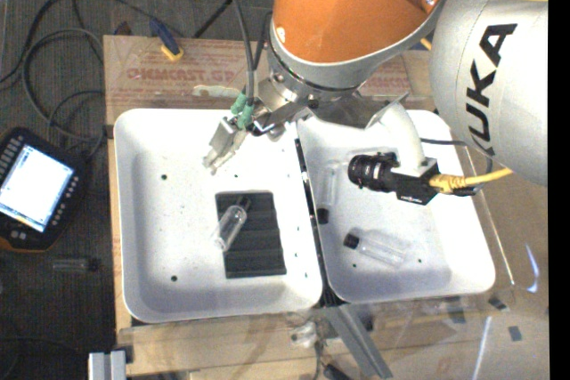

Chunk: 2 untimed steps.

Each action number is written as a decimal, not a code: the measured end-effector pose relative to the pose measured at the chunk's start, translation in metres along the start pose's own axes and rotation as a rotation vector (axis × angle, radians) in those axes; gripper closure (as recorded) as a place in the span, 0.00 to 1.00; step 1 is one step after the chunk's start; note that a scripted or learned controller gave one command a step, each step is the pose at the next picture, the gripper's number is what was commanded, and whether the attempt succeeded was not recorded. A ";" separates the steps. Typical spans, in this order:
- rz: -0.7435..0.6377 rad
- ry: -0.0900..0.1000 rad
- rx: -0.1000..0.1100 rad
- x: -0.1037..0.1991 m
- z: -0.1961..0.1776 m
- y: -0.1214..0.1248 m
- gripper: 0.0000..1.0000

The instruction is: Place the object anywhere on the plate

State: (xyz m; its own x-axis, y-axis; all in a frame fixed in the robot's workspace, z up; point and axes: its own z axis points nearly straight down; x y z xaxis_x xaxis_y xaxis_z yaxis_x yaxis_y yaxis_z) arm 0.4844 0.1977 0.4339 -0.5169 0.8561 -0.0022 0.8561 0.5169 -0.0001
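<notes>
A black ribbed plate (254,236) lies in the left bin (151,191), right of its middle. A clear plastic vial (230,225) rests on the plate's upper-left part, slightly overhanging its left edge. My gripper (214,157) hangs over the left bin's back area, above and apart from the vial, with nothing seen in it. A second clear vial with a black cap (374,246) lies in the right bin (463,271).
A small dark piece (322,214) sits by the right bin's left wall. The arm's orange band and grey body cover the back of both bins. A hand-held control tablet (34,187) lies left of the bench, with cables behind it.
</notes>
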 end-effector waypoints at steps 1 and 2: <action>-0.077 0.000 0.002 0.020 0.012 0.012 0.00; -0.226 -0.001 -0.001 -0.020 -0.001 -0.011 0.00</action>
State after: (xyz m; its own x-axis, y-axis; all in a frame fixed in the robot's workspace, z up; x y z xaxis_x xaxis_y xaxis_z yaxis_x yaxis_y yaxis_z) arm 0.4852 0.1748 0.4345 -0.6957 0.7184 -0.0036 0.7184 0.6957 0.0005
